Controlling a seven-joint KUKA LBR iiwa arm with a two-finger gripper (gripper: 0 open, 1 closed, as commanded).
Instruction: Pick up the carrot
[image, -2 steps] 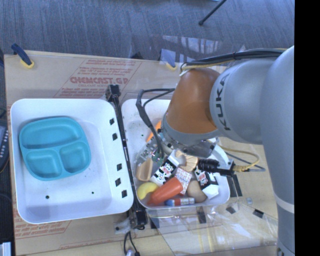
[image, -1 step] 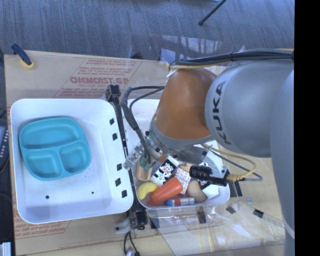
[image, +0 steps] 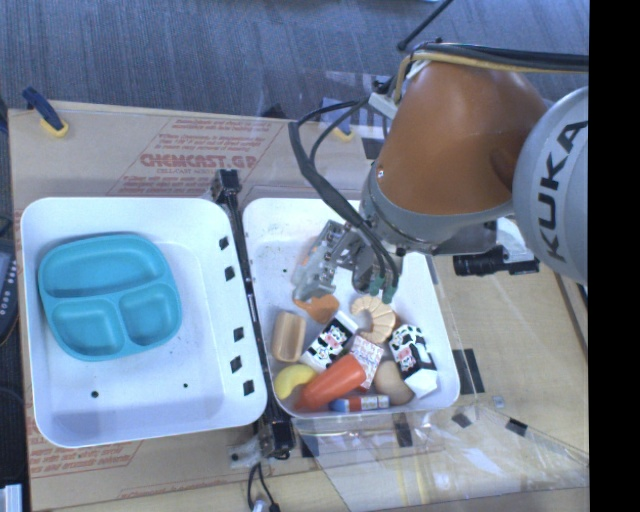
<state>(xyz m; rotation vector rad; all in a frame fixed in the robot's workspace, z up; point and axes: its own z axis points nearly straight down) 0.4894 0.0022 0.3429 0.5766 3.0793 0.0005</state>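
The carrot (image: 333, 383), orange-red and tapered, lies at the front of the right bin (image: 268, 250). It is wedged between a yellow piece (image: 291, 380) and a brown egg-shaped item (image: 392, 382). My gripper (image: 318, 278) hangs over the middle of that bin, pointing down and to the left. Its tip is just above a small orange wedge (image: 320, 307), well behind the carrot. The arm's large orange wrist covers the bin's back right part.
Around the carrot lie two cow-patterned cartons (image: 327, 345) (image: 411, 360), a tan block (image: 288, 335), a ridged pastry (image: 376, 315) and a small tube (image: 358, 404). The left bin (image: 150, 400) holds a blue divided plate (image: 105, 295). Cables loop above the right bin.
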